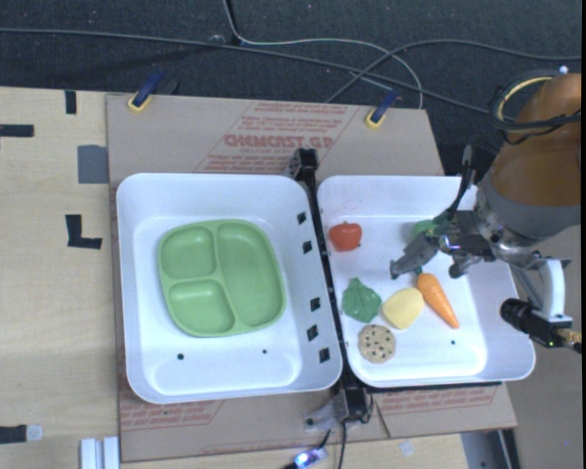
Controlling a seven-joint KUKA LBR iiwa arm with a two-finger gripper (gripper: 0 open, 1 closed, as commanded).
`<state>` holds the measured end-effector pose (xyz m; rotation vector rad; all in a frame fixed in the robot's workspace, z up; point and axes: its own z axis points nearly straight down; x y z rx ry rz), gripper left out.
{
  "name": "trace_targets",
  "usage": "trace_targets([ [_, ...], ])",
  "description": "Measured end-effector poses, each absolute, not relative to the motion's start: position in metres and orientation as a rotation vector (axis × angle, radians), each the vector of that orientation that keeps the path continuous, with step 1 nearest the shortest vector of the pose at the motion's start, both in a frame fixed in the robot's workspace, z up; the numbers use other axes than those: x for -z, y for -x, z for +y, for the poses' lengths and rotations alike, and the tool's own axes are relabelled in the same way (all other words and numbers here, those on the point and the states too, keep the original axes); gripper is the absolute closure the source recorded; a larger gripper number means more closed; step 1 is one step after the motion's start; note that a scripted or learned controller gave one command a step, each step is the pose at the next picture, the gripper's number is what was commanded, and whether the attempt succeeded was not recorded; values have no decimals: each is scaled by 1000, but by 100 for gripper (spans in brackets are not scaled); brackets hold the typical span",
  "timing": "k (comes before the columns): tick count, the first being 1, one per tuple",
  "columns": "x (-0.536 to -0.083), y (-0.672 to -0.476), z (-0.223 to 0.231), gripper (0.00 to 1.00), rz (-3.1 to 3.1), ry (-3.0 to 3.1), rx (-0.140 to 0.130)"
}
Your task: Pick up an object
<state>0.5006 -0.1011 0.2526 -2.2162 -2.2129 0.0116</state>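
The carrot (437, 300) lies slantwise in the right bin (498, 360), its thick end just under the hand (433, 258), and it looks the nearest thing to take; the pale yellow potato (403, 308) touches it on one side, with the green leafy piece (360, 300) and the cookie (376, 342) close beyond, and the tomato (345, 235) apart near the divider. The hand hangs over this cluster with its two fingers spread and nothing between them (a green bit shows partly behind it, too hidden to name). To do this well, I judge the fingers should straddle the carrot across its width, not its length, and come down on its thick end away from the potato. The left bin (137, 262) carries a green divided plate (221, 277)
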Motion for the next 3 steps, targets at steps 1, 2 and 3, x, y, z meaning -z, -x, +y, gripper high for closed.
trace_targets([
  [1, -258, -503, -101, 0, -2222, 2218, -1],
  [2, -199, -505, -91, 0, -2219, 2216, -7],
  [3, -154, -507, -95, 0, -2218, 2217, -7],
])
